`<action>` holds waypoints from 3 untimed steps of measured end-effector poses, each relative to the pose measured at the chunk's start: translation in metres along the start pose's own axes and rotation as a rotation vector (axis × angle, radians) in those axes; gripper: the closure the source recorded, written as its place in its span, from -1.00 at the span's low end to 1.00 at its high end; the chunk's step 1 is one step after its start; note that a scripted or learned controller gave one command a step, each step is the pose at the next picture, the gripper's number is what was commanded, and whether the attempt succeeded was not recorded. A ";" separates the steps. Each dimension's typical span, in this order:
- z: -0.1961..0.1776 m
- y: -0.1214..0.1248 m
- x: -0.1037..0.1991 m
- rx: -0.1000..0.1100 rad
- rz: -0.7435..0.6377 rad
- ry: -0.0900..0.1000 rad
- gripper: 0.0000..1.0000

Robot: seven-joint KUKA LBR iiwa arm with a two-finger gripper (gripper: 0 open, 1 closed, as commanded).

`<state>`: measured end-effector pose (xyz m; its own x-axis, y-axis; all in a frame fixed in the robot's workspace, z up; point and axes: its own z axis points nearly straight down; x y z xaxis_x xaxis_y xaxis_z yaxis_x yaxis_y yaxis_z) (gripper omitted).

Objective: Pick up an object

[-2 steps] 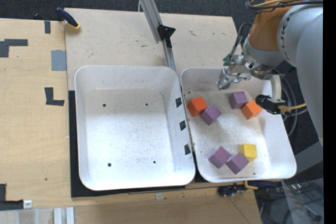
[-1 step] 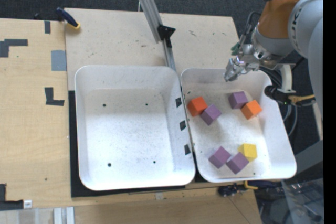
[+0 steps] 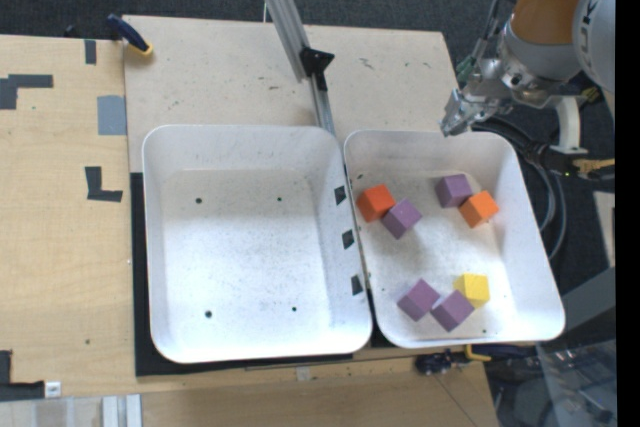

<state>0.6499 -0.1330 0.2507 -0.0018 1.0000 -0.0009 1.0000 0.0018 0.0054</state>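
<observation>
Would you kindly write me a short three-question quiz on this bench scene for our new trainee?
1. True or false: all the blocks lie in the right bin.
2. How many purple blocks are there? A) two B) four C) six
3. Fill in: the yellow block touches a ____ block.

Key:
1. True. The left bin shows bare floor.
2. B: one beside an orange block, one beside the other orange block, and two near the front.
3. Purple.

The gripper hangs over the right bin's far rim, carrying nothing visible.
</observation>
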 end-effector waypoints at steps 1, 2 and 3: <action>0.009 -0.022 0.056 0.007 -0.004 0.002 1.00; 0.020 -0.036 0.115 0.009 -0.005 0.003 1.00; 0.012 -0.048 0.161 0.008 -0.005 0.003 1.00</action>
<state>0.6021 0.0284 0.2383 -0.0067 1.0000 0.0018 1.0000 0.0067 -0.0024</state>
